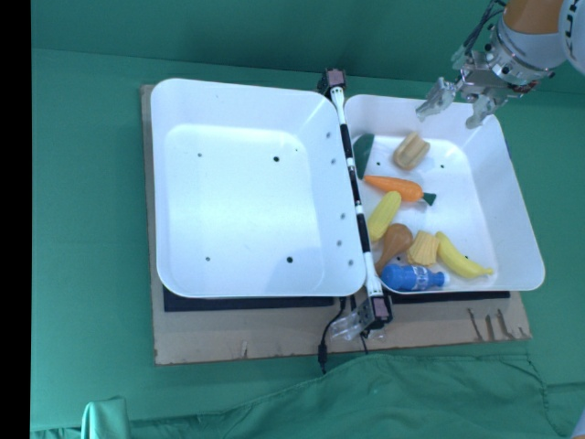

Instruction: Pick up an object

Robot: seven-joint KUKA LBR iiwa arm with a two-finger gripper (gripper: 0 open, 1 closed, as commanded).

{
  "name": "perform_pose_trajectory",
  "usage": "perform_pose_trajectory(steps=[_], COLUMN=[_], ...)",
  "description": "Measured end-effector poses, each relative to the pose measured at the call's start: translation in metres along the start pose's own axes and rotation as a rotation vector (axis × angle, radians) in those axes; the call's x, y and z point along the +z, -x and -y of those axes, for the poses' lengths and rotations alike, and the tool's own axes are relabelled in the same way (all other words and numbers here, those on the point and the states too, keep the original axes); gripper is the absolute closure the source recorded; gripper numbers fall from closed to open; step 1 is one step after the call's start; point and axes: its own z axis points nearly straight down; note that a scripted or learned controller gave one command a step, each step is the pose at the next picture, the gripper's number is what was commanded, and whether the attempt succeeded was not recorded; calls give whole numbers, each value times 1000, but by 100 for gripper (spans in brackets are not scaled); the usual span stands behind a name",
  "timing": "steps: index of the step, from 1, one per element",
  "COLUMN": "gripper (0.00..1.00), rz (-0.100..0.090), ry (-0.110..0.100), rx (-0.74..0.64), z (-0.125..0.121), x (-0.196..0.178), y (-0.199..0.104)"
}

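The right bin (498,199) holds several toy foods: a tan bread piece (410,150), an orange carrot (395,187), a yellow corn cob (384,215), a brown pear (393,243), a small yellow chunk (422,247), a banana (460,257) and a blue bottle (410,277). My gripper (457,106) hangs above the bin's far edge, up and to the right of the bread piece. Its fingers (436,99) are spread open with nothing between them.
The left bin (183,108) sits beside the right one, with a black-and-white divider rod (352,186) between them. Both rest on a cardboard sheet (274,341) over green cloth. A dark green patch (363,151) lies at the right bin's left wall.
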Motion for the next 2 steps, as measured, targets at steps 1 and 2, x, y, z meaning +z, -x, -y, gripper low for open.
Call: perform_pose_trajectory(steps=[1,2], gripper=[0,0], rz=[0,0], ry=[0,-1], rx=[0,0], z=[3,2], x=[41,81], y=[-3,0])
